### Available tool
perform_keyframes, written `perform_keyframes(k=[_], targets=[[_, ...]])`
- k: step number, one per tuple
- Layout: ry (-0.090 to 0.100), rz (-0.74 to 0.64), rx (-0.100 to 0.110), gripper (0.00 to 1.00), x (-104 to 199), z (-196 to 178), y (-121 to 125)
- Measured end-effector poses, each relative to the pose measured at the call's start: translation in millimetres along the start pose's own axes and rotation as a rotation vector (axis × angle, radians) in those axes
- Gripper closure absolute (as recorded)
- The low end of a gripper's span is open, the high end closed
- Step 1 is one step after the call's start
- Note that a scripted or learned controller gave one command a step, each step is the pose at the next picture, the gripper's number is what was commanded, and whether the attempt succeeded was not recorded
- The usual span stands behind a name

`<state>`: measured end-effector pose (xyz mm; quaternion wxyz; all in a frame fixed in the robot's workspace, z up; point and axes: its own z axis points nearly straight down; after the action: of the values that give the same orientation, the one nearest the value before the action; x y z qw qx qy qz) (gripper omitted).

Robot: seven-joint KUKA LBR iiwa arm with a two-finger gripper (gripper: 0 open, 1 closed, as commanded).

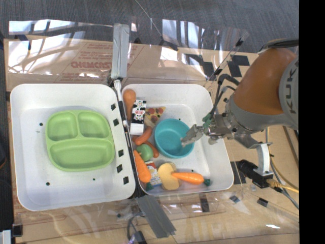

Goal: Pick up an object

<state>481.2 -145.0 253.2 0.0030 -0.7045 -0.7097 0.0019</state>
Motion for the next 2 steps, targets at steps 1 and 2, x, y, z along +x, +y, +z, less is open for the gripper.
perform_keyframes(k=[1,2], targets=[[0.0,0.184,0.0,0.0,3.1,150.8,79.4],[-0.003,0.145,-0.006,0.0,23.2,159.9,57.8]])
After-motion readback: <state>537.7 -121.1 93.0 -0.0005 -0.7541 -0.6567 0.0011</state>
